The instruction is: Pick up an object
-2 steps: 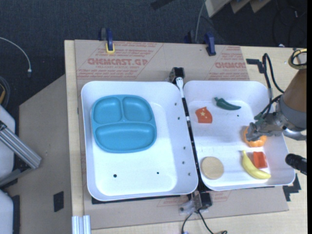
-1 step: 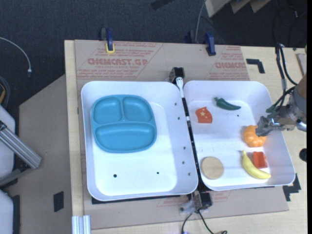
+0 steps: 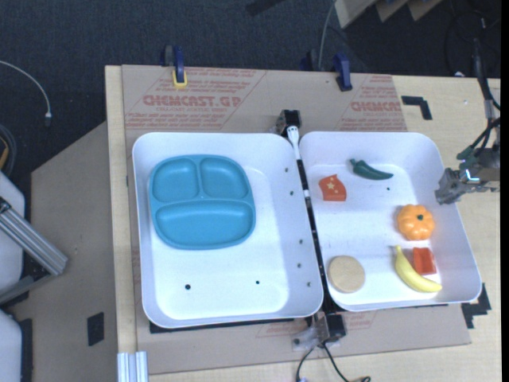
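Tool (image 3: 455, 183) at right bin's (image 3: 374, 146) right rim, spread hard to tell. Nearest: orange pumpkin (image 3: 416, 222), right side of bin, just beyond banana (image 3: 413, 273). Probably light, hard, smooth, rounded; best pinched across its middle, else liable to slip.

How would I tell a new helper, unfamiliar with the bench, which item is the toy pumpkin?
Look in the right bin. Near its right wall sits the pumpkin, above the banana. It is the only round orange item, with a small green stem.
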### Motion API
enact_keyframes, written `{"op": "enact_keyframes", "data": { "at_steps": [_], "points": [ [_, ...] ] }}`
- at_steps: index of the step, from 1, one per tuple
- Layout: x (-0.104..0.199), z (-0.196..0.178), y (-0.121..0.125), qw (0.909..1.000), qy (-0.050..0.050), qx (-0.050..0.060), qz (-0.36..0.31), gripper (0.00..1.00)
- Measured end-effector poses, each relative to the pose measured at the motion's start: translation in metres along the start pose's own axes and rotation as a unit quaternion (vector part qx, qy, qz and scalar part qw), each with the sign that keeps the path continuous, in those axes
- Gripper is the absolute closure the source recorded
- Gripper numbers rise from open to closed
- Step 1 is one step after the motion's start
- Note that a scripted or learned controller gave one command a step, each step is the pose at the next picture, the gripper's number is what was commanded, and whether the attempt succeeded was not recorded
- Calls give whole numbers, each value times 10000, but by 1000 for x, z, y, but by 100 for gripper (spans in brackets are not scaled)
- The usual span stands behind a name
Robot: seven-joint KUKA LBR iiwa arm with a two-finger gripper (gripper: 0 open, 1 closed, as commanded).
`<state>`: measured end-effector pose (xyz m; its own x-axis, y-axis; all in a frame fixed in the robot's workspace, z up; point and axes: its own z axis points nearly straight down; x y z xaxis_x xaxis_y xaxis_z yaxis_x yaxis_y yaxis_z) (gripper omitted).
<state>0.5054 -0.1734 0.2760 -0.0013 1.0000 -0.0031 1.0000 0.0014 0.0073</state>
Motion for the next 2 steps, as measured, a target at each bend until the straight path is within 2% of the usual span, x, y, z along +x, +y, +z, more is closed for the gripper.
{"op": "enact_keyframes", "data": {
  "at_steps": [1, 2],
  "points": [
    [51, 17, 7, 10000, 25, 44, -19, 100],
    [107, 14, 16, 10000, 17, 32, -13, 100]
  ]
}}
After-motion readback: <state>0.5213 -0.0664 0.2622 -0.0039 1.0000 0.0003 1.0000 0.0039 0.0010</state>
